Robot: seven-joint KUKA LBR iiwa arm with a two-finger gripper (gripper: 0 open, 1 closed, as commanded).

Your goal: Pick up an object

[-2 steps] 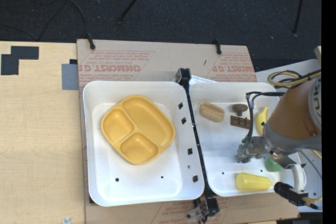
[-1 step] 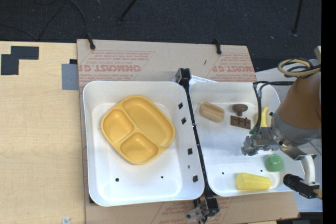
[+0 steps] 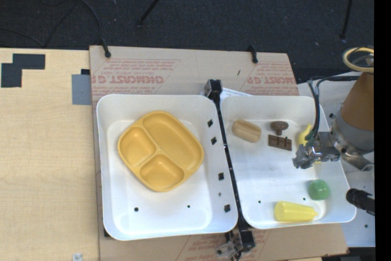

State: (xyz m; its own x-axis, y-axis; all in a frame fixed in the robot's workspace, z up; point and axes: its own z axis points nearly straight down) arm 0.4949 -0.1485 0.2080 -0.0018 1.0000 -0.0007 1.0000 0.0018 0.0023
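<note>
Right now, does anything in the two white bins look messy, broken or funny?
Nothing looks spilled or broken. The yellow divided plate just lies turned at a slant in the left bin. In the right bin, the tan block, brown pieces, green ball and yellow wedge lie loosely scattered.

Yellow divided plate point(image 3: 160, 150) in left bin point(image 3: 110, 192)

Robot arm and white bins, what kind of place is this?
Probably a robot lab: a robot arm reaches over two white bins on cardboard, with loose cables and stand legs on the dark floor.
</note>
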